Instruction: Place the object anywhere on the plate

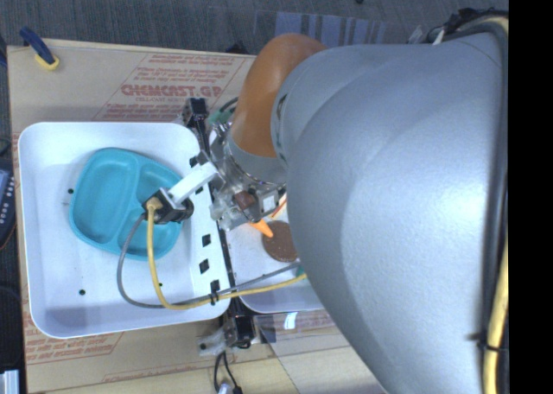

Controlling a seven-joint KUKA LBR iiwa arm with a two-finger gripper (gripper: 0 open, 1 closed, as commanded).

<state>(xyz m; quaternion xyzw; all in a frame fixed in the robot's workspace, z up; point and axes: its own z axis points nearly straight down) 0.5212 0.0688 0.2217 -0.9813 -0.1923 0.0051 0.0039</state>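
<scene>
A light blue plate [112,198] with two shallow hollows lies in the left white bin [52,297]. My gripper [242,202] hangs under the orange wrist band, over the divide between the two bins, just right of the plate. Below it in the right bin lie a brown round disc [281,247] and a small orange piece [263,228], both partly hidden by the arm. I cannot tell whether anything is held.
A white bracket with a black connector [168,206] sticks out from the wrist over the plate's right rim. Yellow and grey cables [155,284] loop across the left bin's lower right. The arm's grey body covers most of the right bin [268,297].
</scene>
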